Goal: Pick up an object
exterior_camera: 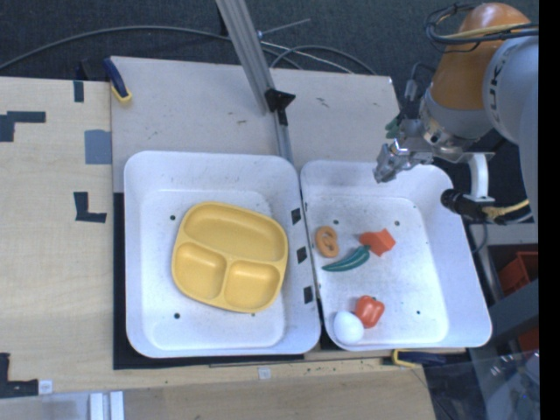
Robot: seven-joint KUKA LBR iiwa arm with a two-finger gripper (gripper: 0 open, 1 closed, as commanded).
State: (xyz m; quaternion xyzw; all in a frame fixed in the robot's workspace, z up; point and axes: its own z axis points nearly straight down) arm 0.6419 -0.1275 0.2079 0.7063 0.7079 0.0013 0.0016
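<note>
Gripper (388, 170) hangs over right bin's (455, 234) far rim; nearest pick, orange block (377, 241), lies toward the camera. Jaws blurred, can't tell their state.

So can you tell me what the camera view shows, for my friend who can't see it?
A grey and orange robot arm holds its claw over the far edge of the right bin, which holds small toy foods: an orange piece, a green pepper, a pretzel, a red pepper and a white egg. The left bin holds a yellow divided tray.
</note>
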